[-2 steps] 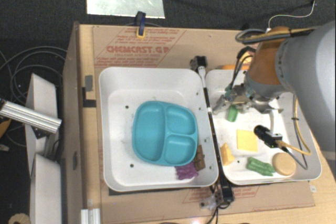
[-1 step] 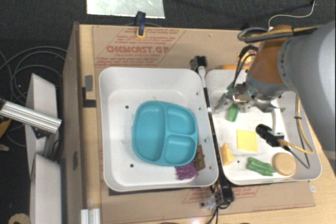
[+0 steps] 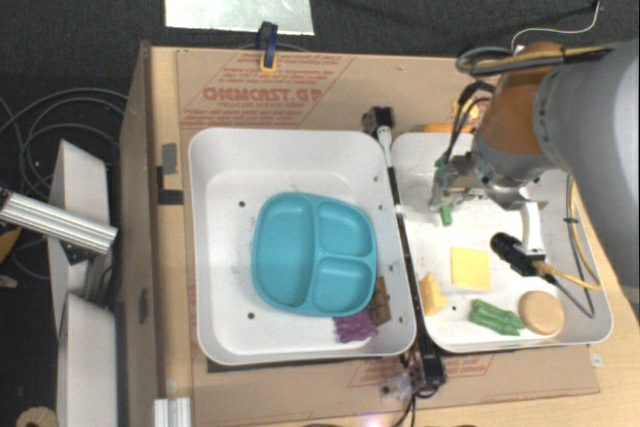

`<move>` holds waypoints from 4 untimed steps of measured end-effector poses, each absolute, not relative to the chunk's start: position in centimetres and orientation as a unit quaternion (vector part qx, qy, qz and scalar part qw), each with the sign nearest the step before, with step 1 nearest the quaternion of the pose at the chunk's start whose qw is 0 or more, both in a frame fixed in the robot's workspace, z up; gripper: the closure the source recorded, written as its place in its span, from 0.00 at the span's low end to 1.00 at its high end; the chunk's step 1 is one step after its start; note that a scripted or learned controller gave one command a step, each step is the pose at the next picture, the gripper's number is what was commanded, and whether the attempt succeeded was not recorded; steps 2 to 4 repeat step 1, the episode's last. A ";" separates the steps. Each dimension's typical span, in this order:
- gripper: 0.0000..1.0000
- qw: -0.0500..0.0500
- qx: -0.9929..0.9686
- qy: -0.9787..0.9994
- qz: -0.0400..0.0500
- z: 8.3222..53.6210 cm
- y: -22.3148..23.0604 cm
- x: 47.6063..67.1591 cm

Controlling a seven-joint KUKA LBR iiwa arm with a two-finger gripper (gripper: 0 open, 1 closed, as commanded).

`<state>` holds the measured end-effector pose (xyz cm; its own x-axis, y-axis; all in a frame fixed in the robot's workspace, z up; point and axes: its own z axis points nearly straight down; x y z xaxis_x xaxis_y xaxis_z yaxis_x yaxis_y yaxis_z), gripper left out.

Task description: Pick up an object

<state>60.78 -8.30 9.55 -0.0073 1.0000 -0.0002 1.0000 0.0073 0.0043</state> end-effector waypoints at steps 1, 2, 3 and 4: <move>1.00 0.004 0.704 0.710 0.005 19.1 -4.4 61.3; 1.00 0.004 0.704 0.710 0.005 19.1 -4.4 61.3; 1.00 0.004 0.704 0.710 0.005 19.1 -4.4 61.3; 1.00 0.004 0.704 0.710 0.005 19.1 -4.4 61.3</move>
